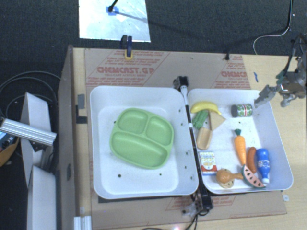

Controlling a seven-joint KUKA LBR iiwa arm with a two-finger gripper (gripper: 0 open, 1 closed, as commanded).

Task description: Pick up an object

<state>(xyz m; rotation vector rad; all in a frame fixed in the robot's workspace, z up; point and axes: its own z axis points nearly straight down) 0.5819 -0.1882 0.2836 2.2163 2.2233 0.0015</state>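
A green divided plate point(142, 138) lies in the middle of the left bin point(103, 181). Both bins sit on a cardboard-covered bench point(158, 68) printed with red lettering. A yellow and black clamp point(127, 46) grips the bench's far edge, and a black clip point(182, 83) sits at the far end of the seam between the bins. Beyond the far edge, a shiny metal sheet point(113, 13) lies on dark carpet. Off the bench's left edge stand white panels point(41, 186) and a silver metal rail point(29, 131), with black cables point(19, 83) looping on the floor.

Arm point(295, 80) cut off at right edge; pincer point(264, 96) blurred — fingers unreadable.
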